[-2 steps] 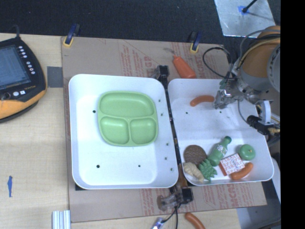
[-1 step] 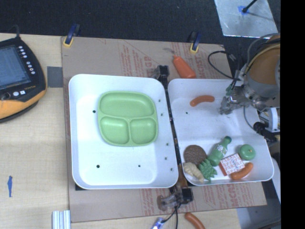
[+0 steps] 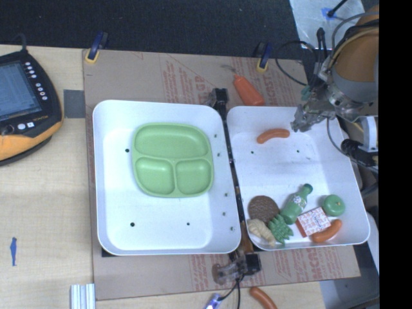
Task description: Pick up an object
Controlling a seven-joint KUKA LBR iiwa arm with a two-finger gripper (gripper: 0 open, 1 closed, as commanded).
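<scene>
The wooden surface carried two white bins. The left bin held a green divided plate. In the right bin, a sausage lay toward twelve o'clock, with the pincer just beside it at three o'clock, holding nothing. Toy food crowded six o'clock.

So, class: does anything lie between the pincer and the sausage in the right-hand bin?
Nothing visible does. The pincer is just right of the sausage, with bare bin floor between them. The other toys sit clustered at the bin's near edge.
</scene>
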